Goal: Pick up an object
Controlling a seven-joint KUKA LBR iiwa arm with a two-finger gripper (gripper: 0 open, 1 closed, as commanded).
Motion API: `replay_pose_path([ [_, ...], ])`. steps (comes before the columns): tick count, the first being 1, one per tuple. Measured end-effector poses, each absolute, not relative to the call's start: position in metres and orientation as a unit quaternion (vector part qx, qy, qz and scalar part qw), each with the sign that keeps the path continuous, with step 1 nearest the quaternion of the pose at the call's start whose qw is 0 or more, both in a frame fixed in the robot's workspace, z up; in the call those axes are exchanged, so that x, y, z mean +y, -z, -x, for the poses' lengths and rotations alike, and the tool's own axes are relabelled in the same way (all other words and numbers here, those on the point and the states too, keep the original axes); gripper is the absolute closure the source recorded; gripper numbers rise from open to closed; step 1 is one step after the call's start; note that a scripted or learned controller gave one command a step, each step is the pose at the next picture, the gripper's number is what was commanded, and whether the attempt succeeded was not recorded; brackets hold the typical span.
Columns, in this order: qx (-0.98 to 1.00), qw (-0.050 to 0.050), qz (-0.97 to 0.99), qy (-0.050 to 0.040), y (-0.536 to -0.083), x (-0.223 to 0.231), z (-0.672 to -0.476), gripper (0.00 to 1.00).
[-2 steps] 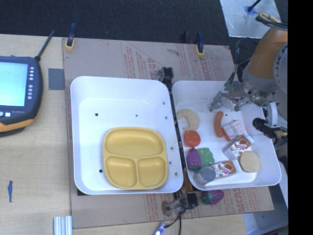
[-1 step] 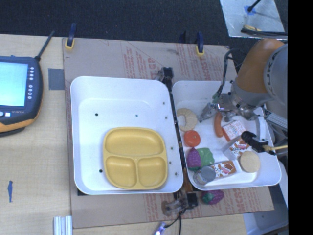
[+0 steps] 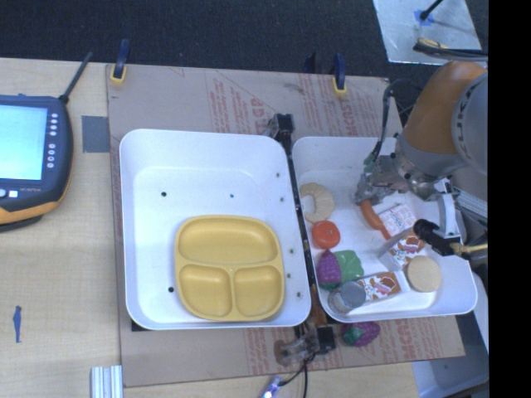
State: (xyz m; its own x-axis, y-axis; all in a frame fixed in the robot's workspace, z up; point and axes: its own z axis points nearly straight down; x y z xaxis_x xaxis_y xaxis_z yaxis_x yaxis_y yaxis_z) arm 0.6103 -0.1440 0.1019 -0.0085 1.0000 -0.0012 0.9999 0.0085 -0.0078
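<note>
I see my end effector (image 3: 377, 185) low over the far part of the right bin (image 3: 348, 152), its dark fingers pointing down among the toys; I cannot tell how far apart they stand, nor whether anything sits between them. Just below its tips lies an orange carrot-like piece (image 3: 369, 214), touching or nearly so; beside that, toward the arm, a white packet with red print (image 3: 398, 219). To its left rests a pale round biscuit shape (image 3: 316, 200); nearer me from there, a glossy red-orange tomato (image 3: 325, 234), a purple grape bunch (image 3: 328, 268), a green piece (image 3: 348, 264). Further toward me sit a grey disc (image 3: 349, 294), a printed carton (image 3: 383, 286) and a tan round bun (image 3: 424, 274). Well to the left, the other bin (image 3: 145, 152) holds a yellow divided plate (image 3: 230, 266); both bins rest on cardboard (image 3: 207, 98) on the table (image 3: 50, 305).
</note>
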Motion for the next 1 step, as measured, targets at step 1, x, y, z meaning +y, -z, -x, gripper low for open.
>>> replay_pose_path([
  [1, -0.709, 0.001, 0.705, -0.0005, -0.2115, -0.0591, -0.5806, 1.00],
])
